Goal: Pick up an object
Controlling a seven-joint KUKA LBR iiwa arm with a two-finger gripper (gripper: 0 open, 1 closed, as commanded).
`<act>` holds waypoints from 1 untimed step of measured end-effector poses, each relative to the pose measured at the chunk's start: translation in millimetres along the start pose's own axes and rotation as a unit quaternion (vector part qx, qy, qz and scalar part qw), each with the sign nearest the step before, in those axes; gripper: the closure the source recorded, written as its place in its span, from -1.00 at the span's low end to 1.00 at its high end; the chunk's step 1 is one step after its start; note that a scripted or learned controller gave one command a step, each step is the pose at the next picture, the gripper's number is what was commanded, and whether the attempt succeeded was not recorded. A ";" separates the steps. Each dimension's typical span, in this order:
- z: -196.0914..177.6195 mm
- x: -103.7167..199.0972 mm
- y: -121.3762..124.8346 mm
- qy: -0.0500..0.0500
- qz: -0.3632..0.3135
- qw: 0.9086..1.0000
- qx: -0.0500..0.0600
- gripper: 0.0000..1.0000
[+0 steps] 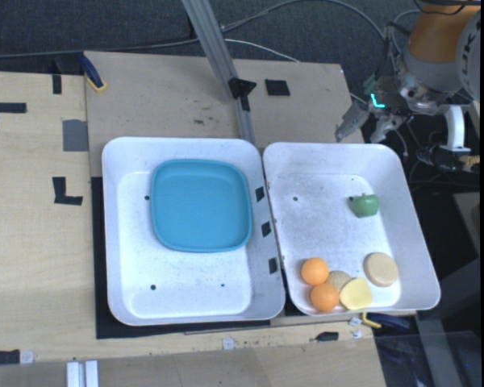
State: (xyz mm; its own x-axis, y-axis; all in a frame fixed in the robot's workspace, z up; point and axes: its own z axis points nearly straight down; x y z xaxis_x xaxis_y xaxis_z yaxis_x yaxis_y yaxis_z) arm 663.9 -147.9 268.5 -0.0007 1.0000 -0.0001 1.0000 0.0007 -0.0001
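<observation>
- Presently, the two-finger gripper (363, 126) hangs outside the right-hand shallow white bin (403, 184), just beyond its far rim, with nothing between its fingers; whether they stand wide or narrow cannot be told from this slant.
- Landmark: the right-hand bin. All candidate objects lie inside it.
- Small green rounded object (364, 205): alone, toward the bin's right wall, about midway along it, well apart from the others.
- Two orange balls (315, 271), touching or nearly so, at the bin's near edge, left of the remaining pieces.
- One pale yellow rounded piece (356, 293) just beside the nearer orange ball, against the near rim.
- One tan disc-shaped piece (381, 268) toward the near right corner; a further tan shape seems partly hidden behind the orange balls, count uncertain.
- Left of the landmark, the second white bin (121, 216) carries one blue square plastic plate (200, 205).
- Count: two bins, one plate, five clear small objects, possibly six.
- Risk, judged: the near cluster is tightly packed, so a descent there could straddle two items, push the balls rolling, or close on nothing.
- Risk, judged: pieces lying against the rim leave little room for a finger on the wall side; contact with the rim could shift the bin.
- Risk, judged: the green object is the least obstructed, though its rounded form may squirt out of an off-centre closure.
</observation>
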 end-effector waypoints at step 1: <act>0.1 0.0 0.0 0.000 0.000 1.000 0.000 -1.00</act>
State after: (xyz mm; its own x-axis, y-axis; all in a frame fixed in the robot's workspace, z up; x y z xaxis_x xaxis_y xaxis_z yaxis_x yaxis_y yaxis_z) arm 663.8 -147.9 268.4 -0.0007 1.0000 -0.0001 1.0000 0.0007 -0.0003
